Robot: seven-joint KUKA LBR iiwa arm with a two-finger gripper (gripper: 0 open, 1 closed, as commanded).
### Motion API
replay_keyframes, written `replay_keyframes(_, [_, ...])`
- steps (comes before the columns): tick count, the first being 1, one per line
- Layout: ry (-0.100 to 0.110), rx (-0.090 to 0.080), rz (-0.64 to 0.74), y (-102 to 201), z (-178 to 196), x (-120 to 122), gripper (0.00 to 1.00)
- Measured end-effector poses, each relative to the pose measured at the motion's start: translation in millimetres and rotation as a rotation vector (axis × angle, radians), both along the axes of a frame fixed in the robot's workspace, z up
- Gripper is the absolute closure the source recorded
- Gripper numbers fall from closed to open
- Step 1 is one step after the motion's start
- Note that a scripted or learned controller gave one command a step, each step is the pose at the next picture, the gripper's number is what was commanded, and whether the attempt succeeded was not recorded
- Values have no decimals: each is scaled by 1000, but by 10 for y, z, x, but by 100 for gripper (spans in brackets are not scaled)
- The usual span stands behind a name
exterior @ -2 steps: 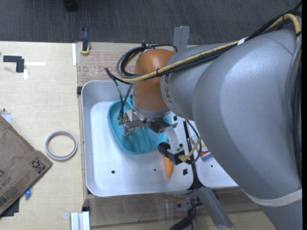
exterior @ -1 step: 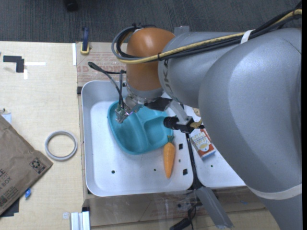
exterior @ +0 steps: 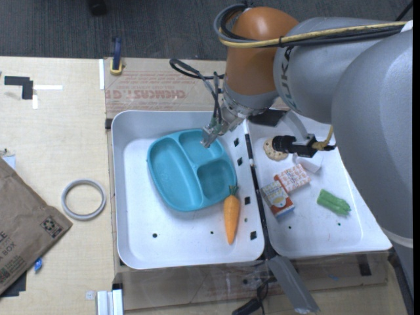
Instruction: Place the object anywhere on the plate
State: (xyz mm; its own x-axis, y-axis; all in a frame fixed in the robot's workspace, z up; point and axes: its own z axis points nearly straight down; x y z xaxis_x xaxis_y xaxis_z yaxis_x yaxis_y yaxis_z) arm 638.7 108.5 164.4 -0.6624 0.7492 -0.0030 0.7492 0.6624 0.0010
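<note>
The arm (exterior: 315, 58) enters from the right and reaches across the right bin (exterior: 367, 238) toward the left bin (exterior: 131, 241). The gripper (exterior: 212, 136) sits over the far right edge of the plate (exterior: 180, 176), near the divider between the two bins. Whether its fingers are apart or together cannot be told from this view; nothing shows between them.

The plate is blue, with three compartments, and lies in the middle of the left bin, tilted on the diagonal. The carrot (exterior: 231, 218) lies on the bin floor just beside the plate's near right corner. Its green top touches or nearly touches the plate rim; its tip points toward the near side. It is not on the plate.

The right bin holds four things:
- a cookie (exterior: 273, 149) at the far left, just beside a black part of the arm;
- a carton (exterior: 293, 177) with red and white print, near the middle;
- a box (exterior: 277, 199) just left of and nearer than the carton, close to the divider;
- a green block (exterior: 333, 202) to the right, apart from the others.

On the bench left of the bins lie a tape ring (exterior: 83, 198) and, at the near left edge, a sheet of cardboard (exterior: 23, 231).
</note>
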Motion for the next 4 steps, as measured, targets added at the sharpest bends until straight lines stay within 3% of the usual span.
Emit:
replay_keyframes(1, [1, 1, 2, 836, 216, -26, 100])
replay_keyframes(2, [0, 0, 295, 1124, -69, 144, 100])
replay_keyframes(3, [1, 0, 444, 808, 1339, -470, 100])
replay_keyframes(4, [3, 1, 130, 1198, 573, -101, 100])
